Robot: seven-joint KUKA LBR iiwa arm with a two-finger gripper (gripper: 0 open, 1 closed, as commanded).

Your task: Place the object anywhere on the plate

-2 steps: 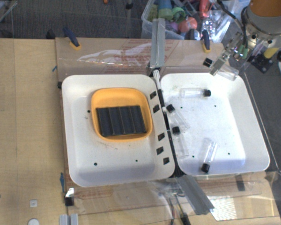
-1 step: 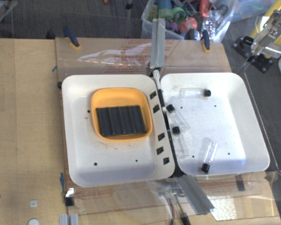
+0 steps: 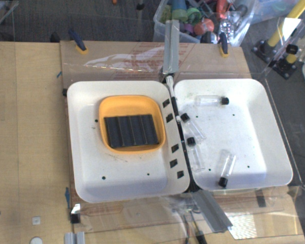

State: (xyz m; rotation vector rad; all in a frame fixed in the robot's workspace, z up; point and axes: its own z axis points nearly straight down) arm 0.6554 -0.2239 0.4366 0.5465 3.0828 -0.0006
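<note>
A dark ribbed rectangular slab [image 3: 131, 131] lies flat across the yellow rounded plastic plate [image 3: 105, 108], long axis left-right; hand state cannot be told.

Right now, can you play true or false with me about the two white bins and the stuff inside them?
1. The square orange plate sits in the left white bin. True.
2. The ridged dark grey slab lies in the right white bin. False: it lies on the orange plate.
3. Several clear plastic vials with black caps lie in the right bin, such as one near its back edge and one near its front edge. True.
4. All the vials are standing upright. False: they lie on their sides.
5. A clear tub full of colourful toys stands behind the bins. True.
</note>
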